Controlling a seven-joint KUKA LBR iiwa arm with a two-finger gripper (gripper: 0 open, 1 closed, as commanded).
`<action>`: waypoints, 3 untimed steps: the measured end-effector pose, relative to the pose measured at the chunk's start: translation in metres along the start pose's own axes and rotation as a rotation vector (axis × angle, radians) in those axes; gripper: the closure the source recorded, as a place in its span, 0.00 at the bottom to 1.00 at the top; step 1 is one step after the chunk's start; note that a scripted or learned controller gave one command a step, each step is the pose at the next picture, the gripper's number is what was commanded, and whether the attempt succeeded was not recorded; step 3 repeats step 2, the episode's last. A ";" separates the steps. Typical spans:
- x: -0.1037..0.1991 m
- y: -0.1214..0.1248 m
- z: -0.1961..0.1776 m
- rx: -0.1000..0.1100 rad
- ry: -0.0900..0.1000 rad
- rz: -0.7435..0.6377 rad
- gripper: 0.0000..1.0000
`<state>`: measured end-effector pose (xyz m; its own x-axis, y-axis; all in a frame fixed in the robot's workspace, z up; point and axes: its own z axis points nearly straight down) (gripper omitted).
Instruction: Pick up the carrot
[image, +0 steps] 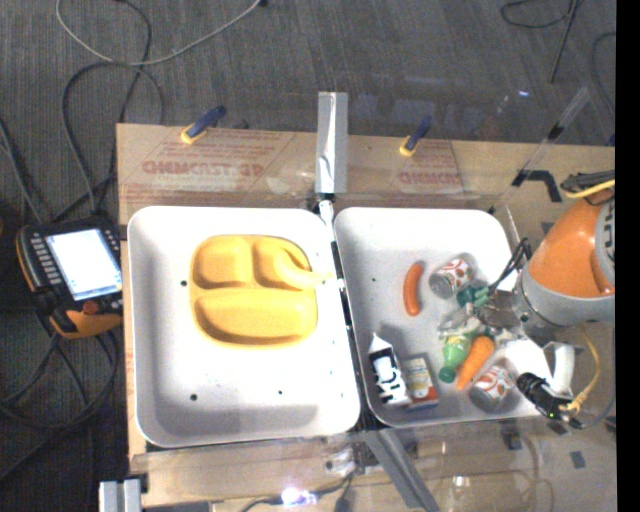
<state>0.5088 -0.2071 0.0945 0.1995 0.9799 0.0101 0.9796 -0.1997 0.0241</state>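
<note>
Carrot (476, 360) lies in right bin (380, 262), btwn green item (455, 350) and can (490, 387). Pincer (492, 303) hovers just above — open/closed: can't tell. Approach step; next needs descent onto carrot.

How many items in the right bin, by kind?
Cans: 2
Carrot: 1
Hot dog: 1
Small cartons: 2
Green item by the carrot, kind unclear: 1
Total: 7; clutter near the gripper may hide more.
</note>
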 end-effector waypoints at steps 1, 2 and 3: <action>-0.002 -0.002 -0.004 0.009 -0.002 0.003 1.00; -0.003 -0.023 -0.078 0.031 -0.009 -0.068 1.00; -0.003 -0.023 -0.078 0.031 -0.009 -0.068 1.00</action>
